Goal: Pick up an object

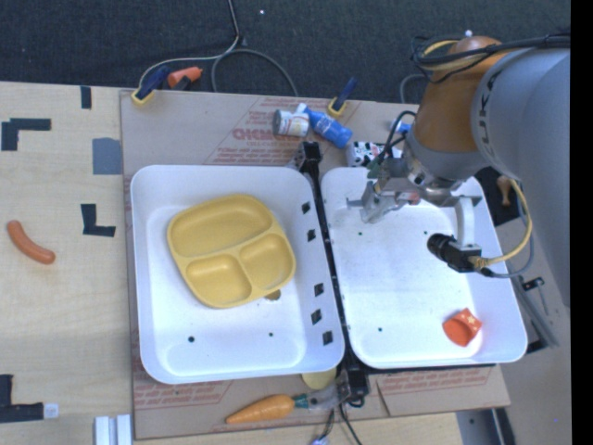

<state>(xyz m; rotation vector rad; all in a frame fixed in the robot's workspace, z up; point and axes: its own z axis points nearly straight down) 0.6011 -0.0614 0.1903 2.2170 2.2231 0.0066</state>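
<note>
The landmark here is the right bin (422, 341), one of two shallow white bins on the brown bench board.

Near the front right corner of the right bin lies a small orange object (462, 326), blocky, with a slightly irregular outline. It has no clear long axis and I cannot tell which way it points. It rests on the bin floor, well apart from the gripper.

The gripper (374, 202) hangs over the back left part of the right bin, near the bin's rear wall. It is too small and blurred to say how far its jaws stand apart, and nothing can be seen in them. Behind it rises the grey arm (519, 128) with its orange band. A black cylindrical part with a cable (453, 251) hangs over the middle right of the same bin.

To the left of the right bin, touching it along a black divider, is the left bin (153, 341), which holds a yellow divided plate (232, 248) with three compartments.

Behind the right bin, on the board, lie a small white bottle (292, 121) and a blue tube (331, 128), side by side; their labels cannot be read. Red printing on the board there is also too faint to read.

In front of the right bin's left corner lies a toy carrot (264, 409). Far to the left, beyond the left bin, lies a toy sausage (31, 243).
</note>
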